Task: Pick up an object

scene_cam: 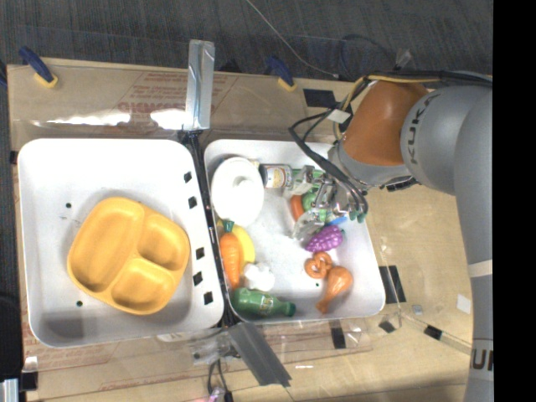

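My gripper hangs low over the upper right part of the right bin, above an orange carrot piece and a purple grape bunch. A small glass bottle lies just left of it. Also in this bin are a white round lid, a carrot beside a yellow banana, a green bottle, a pretzel and a brown drumstick. Nothing shows between the fingers.
The left bin holds a yellow divided plate. A grey divider strip stands behind the gap between the bins. The grey arm with its orange band crosses the right bin's upper right corner. Cables trail behind.
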Controlling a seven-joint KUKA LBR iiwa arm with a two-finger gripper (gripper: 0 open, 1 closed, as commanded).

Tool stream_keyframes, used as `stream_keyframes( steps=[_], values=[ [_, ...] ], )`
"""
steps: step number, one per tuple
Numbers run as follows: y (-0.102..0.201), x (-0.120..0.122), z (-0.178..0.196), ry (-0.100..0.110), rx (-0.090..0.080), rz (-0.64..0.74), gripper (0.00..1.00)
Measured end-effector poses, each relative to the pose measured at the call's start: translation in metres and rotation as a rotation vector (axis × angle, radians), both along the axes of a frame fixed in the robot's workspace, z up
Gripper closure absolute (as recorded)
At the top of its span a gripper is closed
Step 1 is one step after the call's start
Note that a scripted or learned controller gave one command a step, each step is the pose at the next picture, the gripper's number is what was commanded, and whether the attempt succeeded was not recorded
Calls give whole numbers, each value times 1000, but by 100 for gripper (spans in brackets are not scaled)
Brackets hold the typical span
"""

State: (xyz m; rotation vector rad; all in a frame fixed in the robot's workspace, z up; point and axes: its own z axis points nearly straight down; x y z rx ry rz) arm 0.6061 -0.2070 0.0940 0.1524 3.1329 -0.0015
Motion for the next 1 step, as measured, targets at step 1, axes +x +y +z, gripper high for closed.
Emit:
stream_keyframes(
  steps=[1],
  values=[
    [26, 4, -2, 6, 2, -64, 0]
  ],
)
